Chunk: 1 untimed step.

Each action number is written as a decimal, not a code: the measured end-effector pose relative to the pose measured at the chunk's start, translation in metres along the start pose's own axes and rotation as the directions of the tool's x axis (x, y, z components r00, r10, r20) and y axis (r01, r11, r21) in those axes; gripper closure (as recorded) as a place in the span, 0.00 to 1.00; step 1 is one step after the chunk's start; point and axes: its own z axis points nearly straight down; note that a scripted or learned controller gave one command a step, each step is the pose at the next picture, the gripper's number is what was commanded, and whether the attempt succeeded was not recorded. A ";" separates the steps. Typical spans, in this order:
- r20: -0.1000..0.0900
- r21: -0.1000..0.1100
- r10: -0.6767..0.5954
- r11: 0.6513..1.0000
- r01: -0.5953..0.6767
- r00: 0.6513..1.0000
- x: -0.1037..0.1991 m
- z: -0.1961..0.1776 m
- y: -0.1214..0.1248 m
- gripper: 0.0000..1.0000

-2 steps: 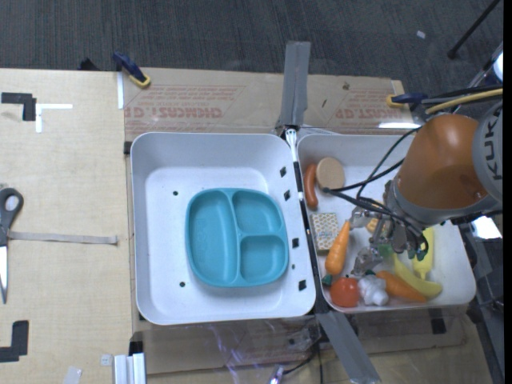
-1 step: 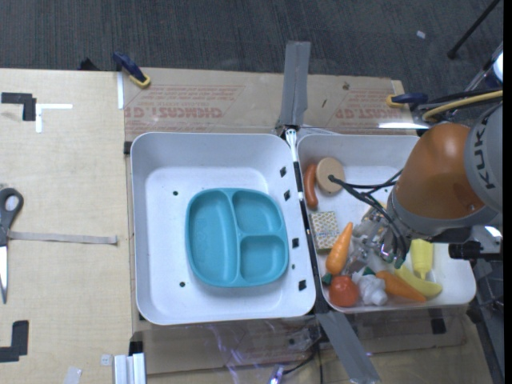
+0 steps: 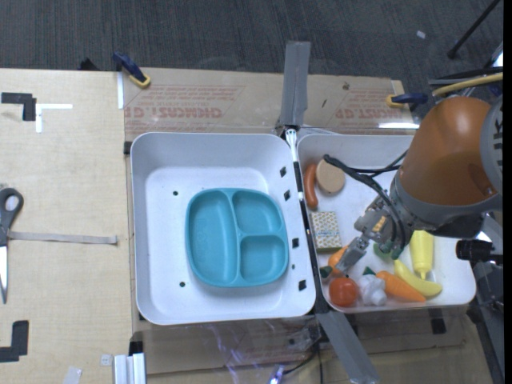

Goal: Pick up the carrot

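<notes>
Teal plate (image 3: 238, 237), banana (image 3: 418, 279), tomato (image 3: 344, 292)

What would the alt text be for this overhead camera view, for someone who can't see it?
A grey and orange robot arm reaches from the right into the right bin, its gripper low among toy foods: a carrot, tomato, banana and hot dog. The left bin holds a teal divided plate.

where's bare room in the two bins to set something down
Left bin: bare white floor rings the teal divided plate, widest along its left wall. Right bin: a small patch below its top wall. Its lower half is crowded: tomato, carrot, banana, gripper.
</notes>
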 end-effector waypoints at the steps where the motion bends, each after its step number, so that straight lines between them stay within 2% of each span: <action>1: -0.001 0.001 0.054 0.999 -0.054 0.999 -0.065 0.064 -0.015 0.00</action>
